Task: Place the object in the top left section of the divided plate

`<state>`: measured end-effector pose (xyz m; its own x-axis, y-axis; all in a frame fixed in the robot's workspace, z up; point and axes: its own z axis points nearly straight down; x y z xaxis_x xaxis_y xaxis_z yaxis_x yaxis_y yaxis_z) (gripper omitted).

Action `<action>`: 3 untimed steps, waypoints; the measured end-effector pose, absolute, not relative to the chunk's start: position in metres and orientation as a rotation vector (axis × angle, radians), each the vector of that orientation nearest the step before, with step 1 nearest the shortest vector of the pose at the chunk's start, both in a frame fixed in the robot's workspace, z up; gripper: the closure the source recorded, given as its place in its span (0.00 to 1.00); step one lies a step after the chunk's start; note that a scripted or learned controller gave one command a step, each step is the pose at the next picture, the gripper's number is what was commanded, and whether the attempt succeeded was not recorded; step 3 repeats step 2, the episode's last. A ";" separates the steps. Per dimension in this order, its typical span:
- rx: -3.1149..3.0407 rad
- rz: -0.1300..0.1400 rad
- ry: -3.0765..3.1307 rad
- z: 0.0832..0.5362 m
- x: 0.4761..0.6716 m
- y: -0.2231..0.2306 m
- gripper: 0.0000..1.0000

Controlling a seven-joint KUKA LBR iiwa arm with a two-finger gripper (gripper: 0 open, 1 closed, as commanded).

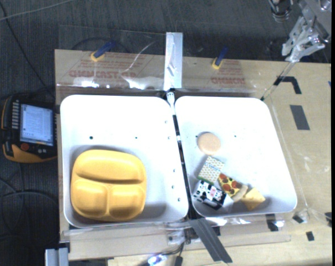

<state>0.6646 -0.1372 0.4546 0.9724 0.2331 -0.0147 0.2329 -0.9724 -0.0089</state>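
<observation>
Up at the top right corner, the end effector [303, 37] hangs over the floor beyond the table [309, 148], well away from both bins — whether it is spread or pressed together cannot be told at this size. In the left bin [115, 112], a yellow divided plate [108, 183] lies at the near left, its sections bare. The right bin [245, 121] holds the loose things: a round tan disc [208, 142] near the middle, and in the near part a cluster touching one another — a green-dotted card [212, 169], a pizza slice [229, 184], a black-and-white block [208, 194] and a yellow wedge [253, 198]. A handheld pendant [30, 128] lies left of the table.
</observation>
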 end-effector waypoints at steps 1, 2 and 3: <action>-3.111 0.030 -0.379 0.462 0.665 -0.136 1.00; -3.110 0.037 -0.389 0.470 0.666 -0.135 1.00; -3.110 0.037 -0.389 0.470 0.666 -0.135 1.00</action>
